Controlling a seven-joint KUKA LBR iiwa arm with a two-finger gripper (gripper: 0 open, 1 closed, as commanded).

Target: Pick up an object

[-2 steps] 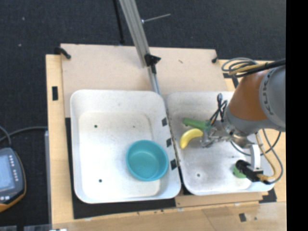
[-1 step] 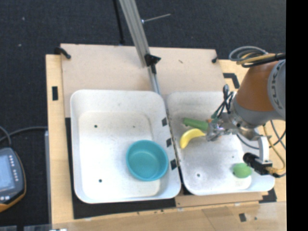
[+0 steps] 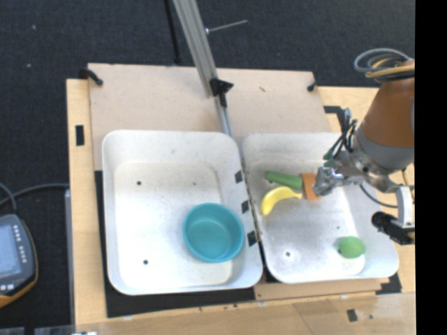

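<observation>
The right bin (image 3: 377,257) holds a yellow banana (image 3: 277,199), a long green piece (image 3: 282,179) with an orange end (image 3: 309,186), and a small green ball (image 3: 350,247) near its front right corner. My gripper (image 3: 326,182) is low in this bin, right against the orange end's right side and just right of the banana. The wrist hides whatever lies directly under the gripper. I see nothing lifted off the bin floor.
A blue bowl (image 3: 213,232) sits at the front right of the left bin (image 3: 126,159). A slanted metal rail (image 3: 199,44) runs from the top down to the seam between the bins. Cables (image 3: 380,61) hang behind the arm at right.
</observation>
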